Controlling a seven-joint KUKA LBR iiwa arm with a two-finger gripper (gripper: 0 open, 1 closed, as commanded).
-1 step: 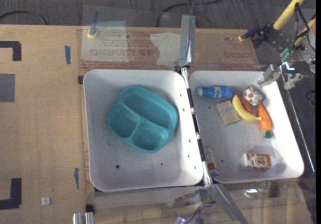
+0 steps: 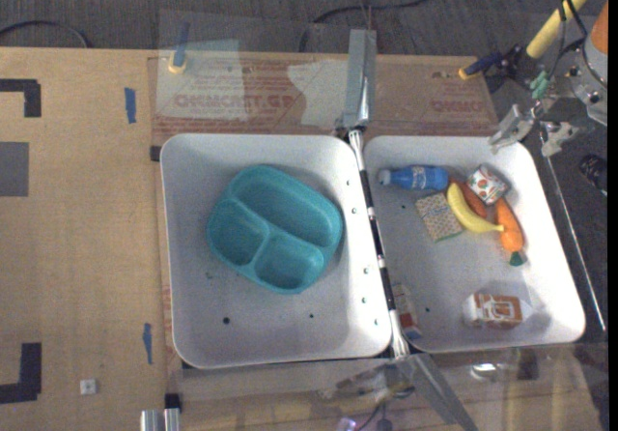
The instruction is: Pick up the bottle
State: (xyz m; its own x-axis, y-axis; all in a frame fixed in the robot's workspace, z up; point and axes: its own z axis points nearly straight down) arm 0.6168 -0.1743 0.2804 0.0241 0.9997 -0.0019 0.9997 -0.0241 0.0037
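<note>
We see a teal divided plate (image 2: 276, 227) in the left bin (image 2: 193, 323) at frame centre. In the right bin (image 2: 565, 318), a banana (image 2: 467, 210), carrot (image 2: 509, 229) and small can (image 2: 488, 184) cluster upper right, a patterned square (image 2: 439, 217) beside them, a carton (image 2: 494, 309) lower right

And there's the bottle (image 2: 413, 178), lying flat on its side in the right bin (image 2: 555, 270), up near the bin's far edge and close to the divider between the two bins. It's blue with a white band around its middle, its cap end pointing left toward that divider, its long axis running nearly straight across the bin. It rests on the white floor, nothing gripping it, sitting just apart from the neighbouring items to its right.
</note>
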